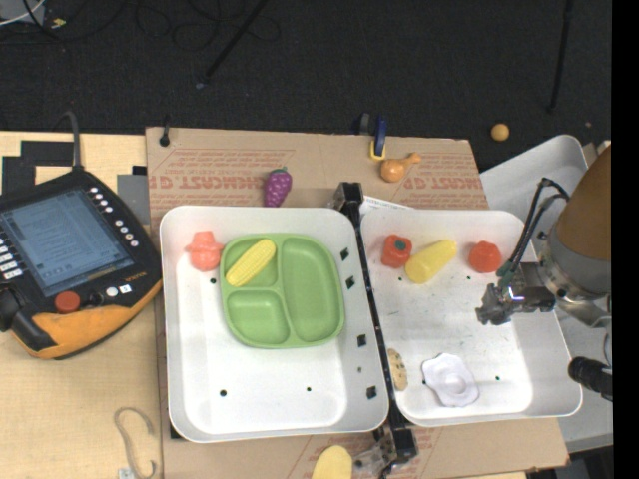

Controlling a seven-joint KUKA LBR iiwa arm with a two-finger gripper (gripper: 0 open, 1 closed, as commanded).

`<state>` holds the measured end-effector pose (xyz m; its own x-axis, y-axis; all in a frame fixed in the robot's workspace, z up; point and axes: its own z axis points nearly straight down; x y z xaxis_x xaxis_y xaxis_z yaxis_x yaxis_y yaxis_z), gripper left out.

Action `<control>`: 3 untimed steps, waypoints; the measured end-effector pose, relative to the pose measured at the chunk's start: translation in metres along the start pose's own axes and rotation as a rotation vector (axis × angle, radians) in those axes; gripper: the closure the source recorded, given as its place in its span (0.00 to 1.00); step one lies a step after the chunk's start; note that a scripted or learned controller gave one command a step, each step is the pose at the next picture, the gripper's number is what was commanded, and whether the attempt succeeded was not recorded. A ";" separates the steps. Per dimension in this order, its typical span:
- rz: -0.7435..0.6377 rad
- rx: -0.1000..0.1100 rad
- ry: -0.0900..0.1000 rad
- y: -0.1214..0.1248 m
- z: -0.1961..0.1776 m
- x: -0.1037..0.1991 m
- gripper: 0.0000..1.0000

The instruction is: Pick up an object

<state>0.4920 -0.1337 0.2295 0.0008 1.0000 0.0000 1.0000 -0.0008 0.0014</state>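
- You have the arm (589, 238) reaching in from the right, its gripper (496, 307) low over the right bin (559, 397), near that bin's right-hand side.
- Jaws: you cannot tell how they stand; the gripper head reads as a dark, blurred mass, and no object is visible between its parts.
- Candidate objects in the right bin, along the far wall: a red tomato-like piece with a green top (396, 250), a yellow piece (430, 260) just beside it, and a red piece (485, 256) further right. The red piece lies nearest the gripper but apart from it.
- Near the front of the same bin you see a white, cup-like item (449, 380), and a small tan piece (399, 371) against the left wall.
- Left bin (200, 397): a green divided plate (285, 292) sits in it, with a yellow corn cob (250, 261) in the plate's far-left compartment. A pink piece (204, 251) lies in the bin just beside the plate's far-left corner.
- Outside the bins, on the cardboard (220, 168) behind: a purple grape bunch (278, 187) and an orange pear-like piece (396, 167).
- A yellow object (332, 462) lies at the front edge, below the bins.
- A teach pendant (70, 257) rests on the bench to the left.
- A small orange ball (499, 132) sits on the dark floor, upper right.
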 end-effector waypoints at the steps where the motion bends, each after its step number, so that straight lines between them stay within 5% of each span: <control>1: -0.004 0.003 0.002 0.020 0.008 0.042 1.00; 3: -0.005 0.004 0.002 0.060 0.008 0.153 1.00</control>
<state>0.5522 0.0192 0.2213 -0.0038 1.0000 0.0023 1.0000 0.0038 -0.0024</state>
